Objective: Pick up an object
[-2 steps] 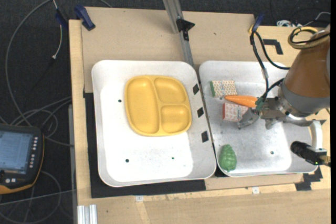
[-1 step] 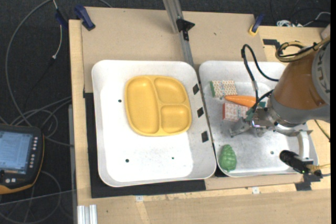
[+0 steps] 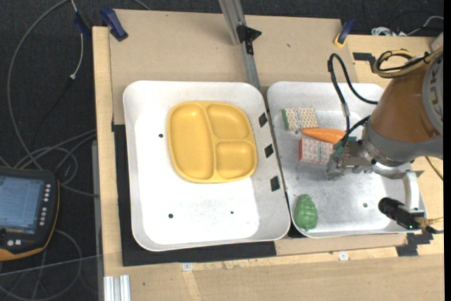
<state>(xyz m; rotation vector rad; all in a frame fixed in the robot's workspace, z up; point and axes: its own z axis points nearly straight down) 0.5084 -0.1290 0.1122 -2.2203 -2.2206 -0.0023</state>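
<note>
A: Carrot [image 3: 323,134] — orange, lying across the top of a small patterned box [image 3: 311,150] in the right bin [image 3: 366,218], with a second patterned box [image 3: 299,118] just behind it.

B: And the gripper [image 3: 343,164]?

A: Down in that bin, just beside the carrot's right end and the box. Can't tell how far open the claw is or if it has anything — wrist hides the tips (too dark and small anyway).

B: Risks?

A: Carrot's perched on the box, so a nudge prob rolls it off or shoves both boxes toward the left bin [image 3: 141,151]. Claw could also close on the box corner w/ the carrot and lose both on the lift. Green lumpy thing [image 3: 306,211] at the front edge is well apart — no issue. Same for the yellow tray [image 3: 211,141].
</note>
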